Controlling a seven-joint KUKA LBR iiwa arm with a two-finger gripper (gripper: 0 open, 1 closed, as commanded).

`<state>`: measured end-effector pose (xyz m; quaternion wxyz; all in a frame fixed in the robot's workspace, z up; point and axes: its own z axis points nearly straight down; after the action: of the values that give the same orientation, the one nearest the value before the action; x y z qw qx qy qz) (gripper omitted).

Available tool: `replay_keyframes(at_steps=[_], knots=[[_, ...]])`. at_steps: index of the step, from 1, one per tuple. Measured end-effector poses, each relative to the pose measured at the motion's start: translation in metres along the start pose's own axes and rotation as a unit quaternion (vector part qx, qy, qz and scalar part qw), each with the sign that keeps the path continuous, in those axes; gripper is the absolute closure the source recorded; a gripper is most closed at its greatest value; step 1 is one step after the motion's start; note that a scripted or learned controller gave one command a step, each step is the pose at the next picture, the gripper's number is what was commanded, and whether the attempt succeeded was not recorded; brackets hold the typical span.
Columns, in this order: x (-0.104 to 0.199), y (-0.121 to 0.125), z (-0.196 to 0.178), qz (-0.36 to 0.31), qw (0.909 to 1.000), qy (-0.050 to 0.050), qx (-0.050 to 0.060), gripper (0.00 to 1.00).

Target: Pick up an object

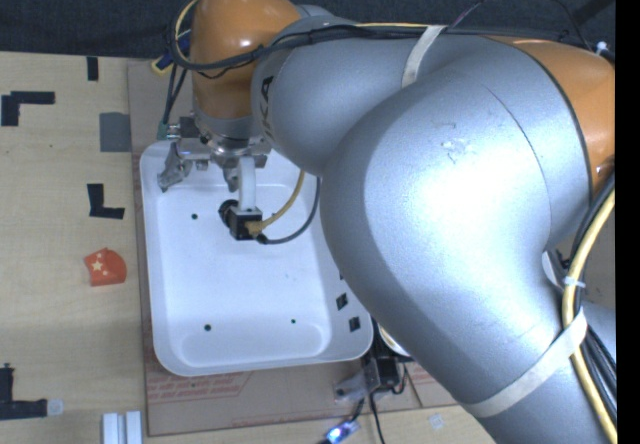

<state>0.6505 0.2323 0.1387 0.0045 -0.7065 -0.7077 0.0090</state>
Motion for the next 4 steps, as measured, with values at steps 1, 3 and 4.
replay_keyframes(at_steps=[1, 3, 4], knots=[[-0.046, 0.012, -0.327, 0.0, 0.9998, 0.005, -0.019, 0.0], [0.001, -0.009, -0.163, -0.001, 1.0, 0.003, -0.007, 1.0], [0.0, 0.005, -0.286, -0.001, 0.9999, 0.005, -0.016, 1.0]])
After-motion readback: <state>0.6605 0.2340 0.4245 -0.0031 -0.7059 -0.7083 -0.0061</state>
